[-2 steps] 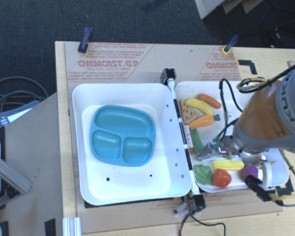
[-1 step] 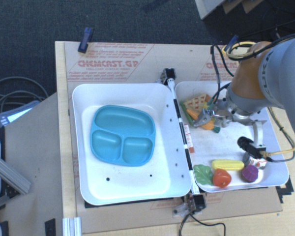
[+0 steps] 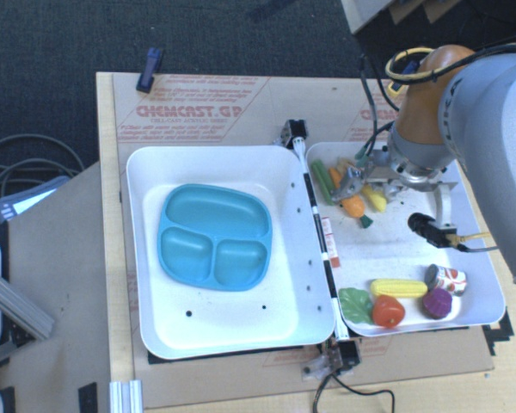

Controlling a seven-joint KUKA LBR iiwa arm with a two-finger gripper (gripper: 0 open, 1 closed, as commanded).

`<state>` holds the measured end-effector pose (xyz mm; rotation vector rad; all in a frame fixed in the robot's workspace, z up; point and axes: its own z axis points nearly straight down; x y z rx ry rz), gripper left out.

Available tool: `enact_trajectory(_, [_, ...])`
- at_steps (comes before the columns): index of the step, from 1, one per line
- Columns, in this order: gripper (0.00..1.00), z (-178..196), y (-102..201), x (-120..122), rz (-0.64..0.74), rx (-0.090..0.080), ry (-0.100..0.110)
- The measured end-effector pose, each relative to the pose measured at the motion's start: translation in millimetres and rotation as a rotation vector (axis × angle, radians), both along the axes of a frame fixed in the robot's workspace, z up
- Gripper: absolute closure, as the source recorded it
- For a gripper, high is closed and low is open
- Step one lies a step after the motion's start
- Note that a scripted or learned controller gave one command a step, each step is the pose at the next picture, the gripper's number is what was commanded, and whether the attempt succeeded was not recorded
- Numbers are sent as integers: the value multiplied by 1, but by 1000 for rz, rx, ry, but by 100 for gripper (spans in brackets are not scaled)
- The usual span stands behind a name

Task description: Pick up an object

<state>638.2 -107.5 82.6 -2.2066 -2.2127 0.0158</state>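
On my feed the printed board (image 3: 198,101) covers the bench and carries both bins. The grey arm (image 3: 490,119) comes in from the right, and its orange band (image 3: 426,101) sits over the far end of the right bin (image 3: 387,248). The left bin (image 3: 142,231) holds one thing, a blue divided tray (image 3: 215,235), which lies flat near its middle.

The gripper (image 3: 354,179) is low over the far left corner of the right bin. From this angle I cannot tell whether it is open or closed, and I see nothing held in it.

Three small things lie crowded at the gripper:
- A long green piece (image 3: 322,181) runs along the bin's left wall.
- An orange piece (image 3: 354,206) lies just on the near side of the gripper.
- A short yellow piece (image 3: 376,200) is right beside the orange one.

The other pickable things are well apart from these, in a cluster along the near edge of the same bin:
- A yellow banana-shaped piece (image 3: 399,288).
- A green leafy piece (image 3: 354,302) to its left.
- A red round piece (image 3: 388,312), touching both the banana-shaped piece and the leafy piece.
- A purple piece (image 3: 437,303).
- A small red-and-white can (image 3: 450,279), just behind the purple piece.

A blue clip (image 3: 149,70) sits at the board's far left corner.
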Motion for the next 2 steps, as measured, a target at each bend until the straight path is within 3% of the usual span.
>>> enact_trajectory(1, [100, 13, -1, 4, -1, -6, -19])
enact_trajectory(2, [100, 103, 73, -26, -1, -4, -21])
